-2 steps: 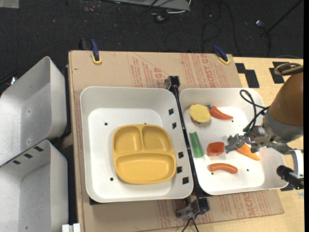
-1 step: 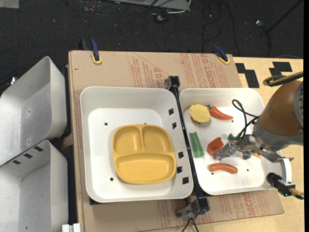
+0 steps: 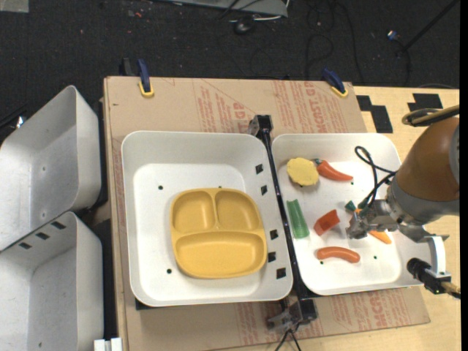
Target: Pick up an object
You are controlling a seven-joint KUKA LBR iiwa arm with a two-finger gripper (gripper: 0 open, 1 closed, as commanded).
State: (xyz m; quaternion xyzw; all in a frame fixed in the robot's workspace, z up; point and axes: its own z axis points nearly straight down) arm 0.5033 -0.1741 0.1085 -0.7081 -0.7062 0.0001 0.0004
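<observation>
Several small toy foods [image 3: 337, 254] lying in right bin [image 3: 380, 280], lower right of frame; likely light, stiff, slippery plastic, best pinched across narrow middles. Gripper [image 3: 358, 227] low among them; grip state impossible to tell.

I see the right bin [image 3: 387, 149] holding a yellow round piece [image 3: 302, 172], green stick [image 3: 296, 219], red block [image 3: 326, 221] and two orange-red pieces [image 3: 337, 254].
</observation>
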